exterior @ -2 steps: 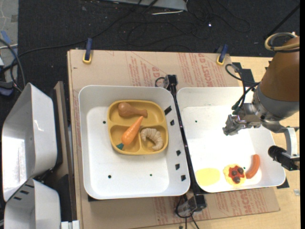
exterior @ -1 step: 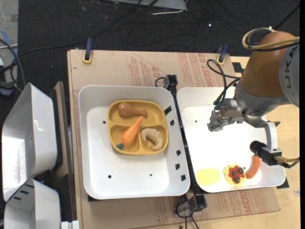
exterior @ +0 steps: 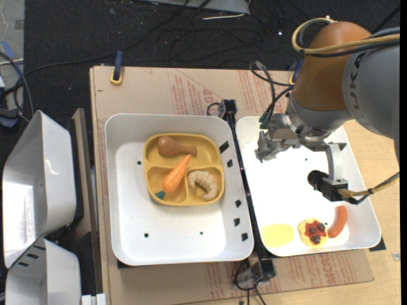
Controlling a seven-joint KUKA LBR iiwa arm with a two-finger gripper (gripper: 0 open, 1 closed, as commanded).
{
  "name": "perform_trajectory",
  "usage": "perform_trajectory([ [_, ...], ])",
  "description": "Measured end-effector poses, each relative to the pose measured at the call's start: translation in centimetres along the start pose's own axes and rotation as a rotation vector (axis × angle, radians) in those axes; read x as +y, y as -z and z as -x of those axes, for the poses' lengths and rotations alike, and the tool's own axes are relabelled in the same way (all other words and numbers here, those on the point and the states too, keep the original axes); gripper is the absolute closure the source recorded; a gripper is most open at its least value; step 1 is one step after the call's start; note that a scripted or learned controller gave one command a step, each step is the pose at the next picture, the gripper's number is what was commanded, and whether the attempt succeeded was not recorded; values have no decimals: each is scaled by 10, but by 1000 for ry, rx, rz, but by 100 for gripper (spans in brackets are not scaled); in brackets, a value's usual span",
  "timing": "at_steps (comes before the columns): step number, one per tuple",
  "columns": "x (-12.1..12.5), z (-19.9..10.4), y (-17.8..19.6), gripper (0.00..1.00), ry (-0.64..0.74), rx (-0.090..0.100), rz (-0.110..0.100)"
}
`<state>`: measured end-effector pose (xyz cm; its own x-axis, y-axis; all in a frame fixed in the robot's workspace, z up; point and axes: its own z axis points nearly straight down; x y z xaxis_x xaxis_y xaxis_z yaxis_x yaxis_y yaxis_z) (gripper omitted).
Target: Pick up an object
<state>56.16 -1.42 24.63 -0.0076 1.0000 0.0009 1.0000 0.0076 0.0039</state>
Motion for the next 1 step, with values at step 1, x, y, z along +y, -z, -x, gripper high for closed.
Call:
perform_trajectory([
  [1, 30, -38, 0, 100, -1, 0, 0],
])
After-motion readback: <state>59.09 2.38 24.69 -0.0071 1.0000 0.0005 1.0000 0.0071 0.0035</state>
